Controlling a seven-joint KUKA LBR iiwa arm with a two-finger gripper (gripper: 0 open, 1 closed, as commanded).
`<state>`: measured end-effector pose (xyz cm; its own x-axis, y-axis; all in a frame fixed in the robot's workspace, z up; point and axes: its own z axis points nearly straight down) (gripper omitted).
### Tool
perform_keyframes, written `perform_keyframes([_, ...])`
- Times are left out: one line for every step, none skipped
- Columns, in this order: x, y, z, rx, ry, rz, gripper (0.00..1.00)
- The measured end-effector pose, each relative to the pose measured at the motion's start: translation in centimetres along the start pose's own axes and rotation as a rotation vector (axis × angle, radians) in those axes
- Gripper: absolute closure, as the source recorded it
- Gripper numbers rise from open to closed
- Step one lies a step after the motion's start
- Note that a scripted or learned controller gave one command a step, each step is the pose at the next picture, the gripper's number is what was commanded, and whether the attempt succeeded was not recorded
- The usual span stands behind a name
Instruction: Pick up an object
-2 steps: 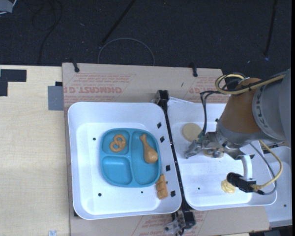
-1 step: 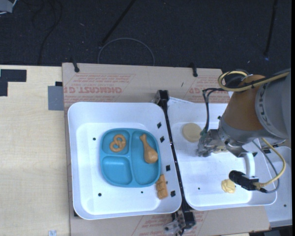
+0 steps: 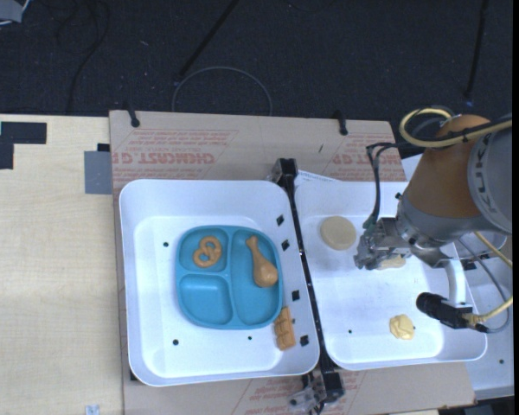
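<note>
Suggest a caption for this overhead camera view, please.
Arm's gripper low in the right bin beside a round cookie; blue tray holds pretzel and drumstick.

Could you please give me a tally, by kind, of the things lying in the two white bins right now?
Blue divided tray: 1
Pretzel in the tray: 1
Drumstick in the tray: 1
Brown pastry piece beside the tray: 1
Round beige disc in the right bin: 1
Pale yellow lump in the right bin: 1
Pale item partly under the gripper, kind unclear: 1
Total: 7
</note>
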<state>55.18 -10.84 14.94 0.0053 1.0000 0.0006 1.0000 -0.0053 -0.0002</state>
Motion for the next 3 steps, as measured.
perform_keyframes([0.2, -0.9, -4.9, -0.002, -0.001, -0.005, 1.00])
perform_keyframes([0.1, -0.8, -6.9, 0.000, 0.000, -0.005, 1.00])
perform_keyframes([6.0, 0.7, -7.6, 0.002, 0.002, -0.011, 1.00])
